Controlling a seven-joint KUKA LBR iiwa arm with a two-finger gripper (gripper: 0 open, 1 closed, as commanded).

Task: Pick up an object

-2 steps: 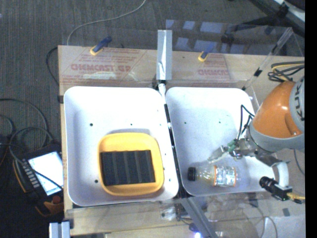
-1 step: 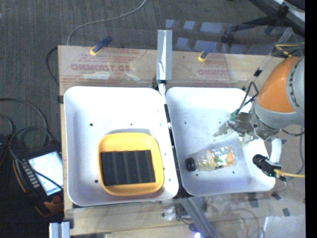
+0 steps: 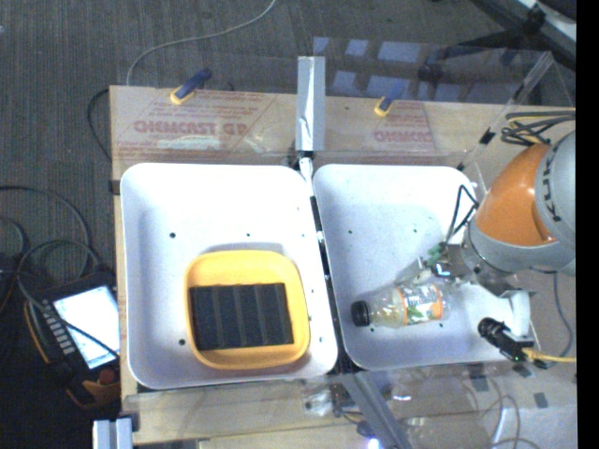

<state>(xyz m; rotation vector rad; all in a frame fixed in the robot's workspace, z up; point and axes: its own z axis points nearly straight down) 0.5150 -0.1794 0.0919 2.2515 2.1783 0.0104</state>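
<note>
Although the pincer [image 3: 442, 267] is seen low over the right bin [image 3: 374, 204], whether it is open or closed cannot be told. The bottle [image 3: 404, 307] lies on its side just below it, long axis roughly left-right, black cap leftward, possibly touching.

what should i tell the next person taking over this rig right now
Gripper: low over the right bin, at the base end of the bottle; its grasp cannot be judged from the camera view.
Bottle: clear plastic with an orange label and dark cap, lying on its side near the front of the right bin, cap pointing toward the divider.
Yellow tray: with a dark ribbed insert, resting in the left bin, front half.
Done: arm has reached the bottle.
Left: confirm a grasp and lift; the bottle appears to lie on the bin floor, so nothing is picked up yet.
</note>
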